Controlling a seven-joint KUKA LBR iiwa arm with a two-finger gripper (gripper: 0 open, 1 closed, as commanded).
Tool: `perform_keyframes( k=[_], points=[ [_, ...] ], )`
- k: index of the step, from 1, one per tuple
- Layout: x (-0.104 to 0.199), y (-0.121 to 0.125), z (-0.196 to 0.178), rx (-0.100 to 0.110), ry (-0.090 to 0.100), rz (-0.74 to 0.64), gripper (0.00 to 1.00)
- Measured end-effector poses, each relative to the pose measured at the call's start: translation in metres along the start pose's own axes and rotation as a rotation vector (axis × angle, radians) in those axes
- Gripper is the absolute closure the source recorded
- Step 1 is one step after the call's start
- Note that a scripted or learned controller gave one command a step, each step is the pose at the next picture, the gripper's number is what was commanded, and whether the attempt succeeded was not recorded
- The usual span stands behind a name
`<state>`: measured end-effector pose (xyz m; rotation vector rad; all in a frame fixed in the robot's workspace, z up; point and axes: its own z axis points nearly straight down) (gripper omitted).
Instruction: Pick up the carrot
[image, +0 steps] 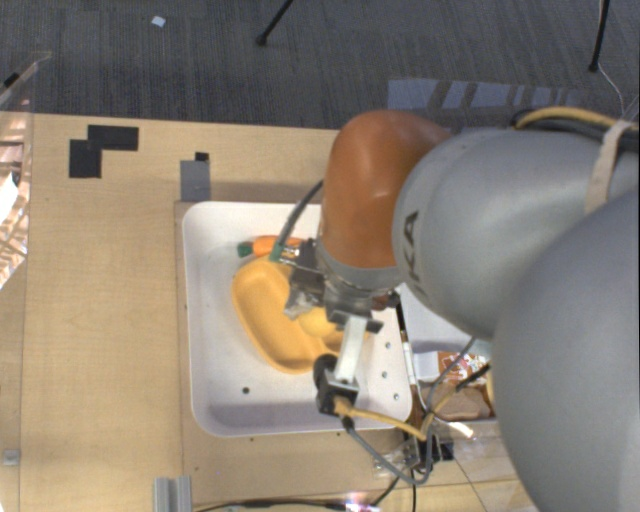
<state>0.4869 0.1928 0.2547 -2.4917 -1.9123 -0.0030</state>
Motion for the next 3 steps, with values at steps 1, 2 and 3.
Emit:
perform_keyframes(
  k=[1, 2, 3],
  points=[
    [-0.024, 0.014, 0.060, 0.002, -0.003, 0.169, 1.00],
    [-0.020, 0.004, 0.096, 0.004, -0.003, 0.667, 1.00],
    [0.042, -0.011, 0.086, 0.003, 0.002, 0.878, 1.00]
  ],
)
